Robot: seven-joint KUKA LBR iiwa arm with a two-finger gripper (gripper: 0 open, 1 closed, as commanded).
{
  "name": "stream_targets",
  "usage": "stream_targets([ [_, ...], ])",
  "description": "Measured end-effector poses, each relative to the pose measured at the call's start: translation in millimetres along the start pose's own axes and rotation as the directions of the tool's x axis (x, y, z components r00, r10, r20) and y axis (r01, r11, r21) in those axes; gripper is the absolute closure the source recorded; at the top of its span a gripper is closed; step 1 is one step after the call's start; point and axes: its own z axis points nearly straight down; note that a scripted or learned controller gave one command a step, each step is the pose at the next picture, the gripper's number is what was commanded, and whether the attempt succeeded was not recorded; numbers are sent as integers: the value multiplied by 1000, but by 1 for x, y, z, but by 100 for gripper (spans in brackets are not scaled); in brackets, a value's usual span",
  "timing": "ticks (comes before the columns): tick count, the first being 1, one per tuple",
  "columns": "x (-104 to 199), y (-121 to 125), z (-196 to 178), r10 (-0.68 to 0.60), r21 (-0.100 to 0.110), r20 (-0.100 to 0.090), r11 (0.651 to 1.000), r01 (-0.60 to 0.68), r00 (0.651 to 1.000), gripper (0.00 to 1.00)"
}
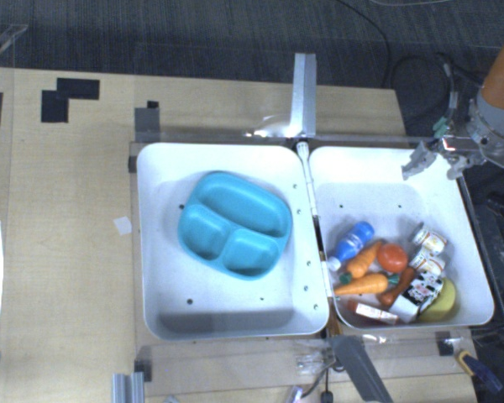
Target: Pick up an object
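The right bin holds a pile of small items at its near end: a blue bottle, two toy carrots, a red tomato, small cans, a brown bottle and a yellow-green fruit. My gripper hangs above the far right corner of this bin, well away from the pile. Its two grey fingers are spread apart, with nothing between them. The orange band of the arm is at the right edge.
In the left bin lies a blue divided plate. A metal post stands behind the wall that separates the bins. Black cables run over the dark floor at the back right.
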Motion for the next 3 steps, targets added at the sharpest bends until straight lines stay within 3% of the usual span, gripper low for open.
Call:
stream_targets([
  [1, -29, -43, 107, -257, 0, 0, 967, 257, 967, 0],
  [2, -22, -84, 137, -233, -9, 5, 972, 233, 972, 0],
  [3, -21, -81, 125, -234, -16, 8, 972, 234, 972, 100],
])
